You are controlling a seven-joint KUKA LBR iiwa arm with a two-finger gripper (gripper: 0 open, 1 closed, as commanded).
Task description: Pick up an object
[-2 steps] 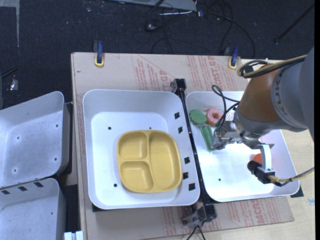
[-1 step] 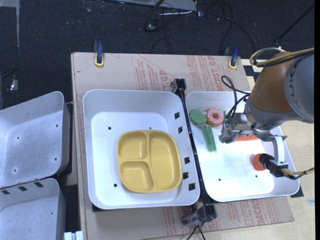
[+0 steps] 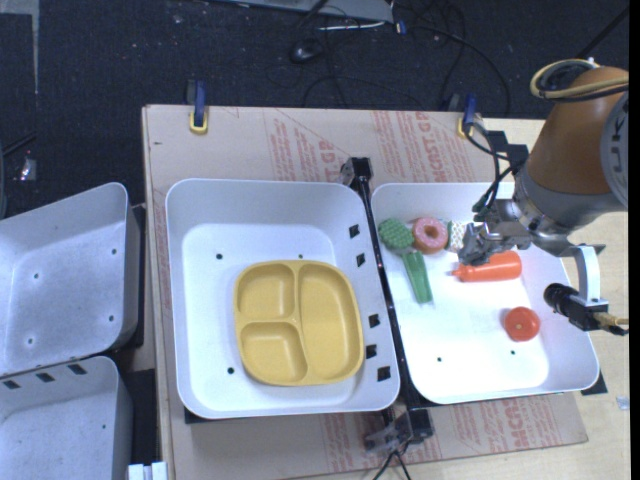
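We look down on two shallow white bins set side by side on a cardboard-topped bench [image 3: 300, 138]. The left bin [image 3: 200, 208] holds a yellow three-compartment tray [image 3: 298, 322], lying flat near its middle; nothing sits in its compartments. The right bin [image 3: 560, 368] holds the loose items, presumably gathered there as the stock to pick from: a green ridged piece [image 3: 396, 234] and a pink frosted doughnut [image 3: 431, 234] at the upper left of that bin, a long green vegetable, perhaps a bean or cucumber [image 3: 418, 276], lying slantwise just below them, an orange carrot [image 3: 490, 268] lying roughly level at the bin's centre right, and a red tomato [image 3: 521, 323] alone further down and right. The arm comes in from the right of the frame, its orange band high at the upper right, and the gripper [image 3: 484, 244] is lowered into the right bin directly over the carrot's left half, touching or nearly so. We judge the carrot the target, since the tool sits square above it and apart from the doughnut. The tool's dark parts merge at this slant, so we cannot tell how it is set, nor whether the carrot is gripped. It appears to lie on the bin floor, so we read the pick as not yet made.
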